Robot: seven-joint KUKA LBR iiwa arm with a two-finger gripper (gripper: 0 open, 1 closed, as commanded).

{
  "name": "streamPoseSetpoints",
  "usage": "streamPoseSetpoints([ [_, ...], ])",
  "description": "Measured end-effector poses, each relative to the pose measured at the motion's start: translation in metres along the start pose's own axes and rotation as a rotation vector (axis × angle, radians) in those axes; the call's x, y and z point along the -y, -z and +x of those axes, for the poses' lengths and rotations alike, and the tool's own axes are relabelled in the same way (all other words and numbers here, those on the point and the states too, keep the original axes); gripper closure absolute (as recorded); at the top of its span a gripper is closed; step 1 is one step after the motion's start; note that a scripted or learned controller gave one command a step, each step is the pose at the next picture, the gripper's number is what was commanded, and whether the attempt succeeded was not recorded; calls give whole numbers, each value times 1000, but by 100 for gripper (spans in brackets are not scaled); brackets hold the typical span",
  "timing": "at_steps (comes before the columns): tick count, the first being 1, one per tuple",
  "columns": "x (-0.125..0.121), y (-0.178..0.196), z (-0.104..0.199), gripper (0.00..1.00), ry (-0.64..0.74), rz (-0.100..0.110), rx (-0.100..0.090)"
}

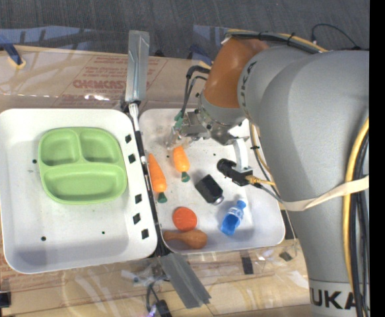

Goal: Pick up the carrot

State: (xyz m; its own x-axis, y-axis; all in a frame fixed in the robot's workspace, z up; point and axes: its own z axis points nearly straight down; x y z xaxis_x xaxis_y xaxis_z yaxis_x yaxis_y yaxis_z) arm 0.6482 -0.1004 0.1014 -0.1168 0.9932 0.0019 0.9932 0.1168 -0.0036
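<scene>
The grey arm's hand (191, 125) is hanging over the upper part of the right shallow white bin (268, 233), its metal parts crowding together under the orange wrist band, and I cannot tell how far it is opening or whether it is gripping anything. Just below it, a short orange carrot with a dark green tip (180, 160) is lying on the bin floor, tilting slightly, close to the hand but with a little gap showing between them. To that carrot's left, a longer orange carrot with a green end (156, 174) is lying along the bin's left wall. A black rectangular block (209, 188) is sitting near the bin's middle, and a blue and clear plastic bottle (232, 218) is lying to its lower right. A round red-orange ball-like fruit (185, 218) is resting just above a brown oblong potato-like piece (186, 239) at the bin's lower edge. The left shallow white bin (14, 197) is holding a light green 3-compartment plate (81, 164). Both bins are sitting on the table (86, 78).
</scene>
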Motion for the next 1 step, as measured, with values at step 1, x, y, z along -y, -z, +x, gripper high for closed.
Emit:
streamPoseSetpoints([
  [1, -16, 144, 61, 100, 78, -7, 2],
])
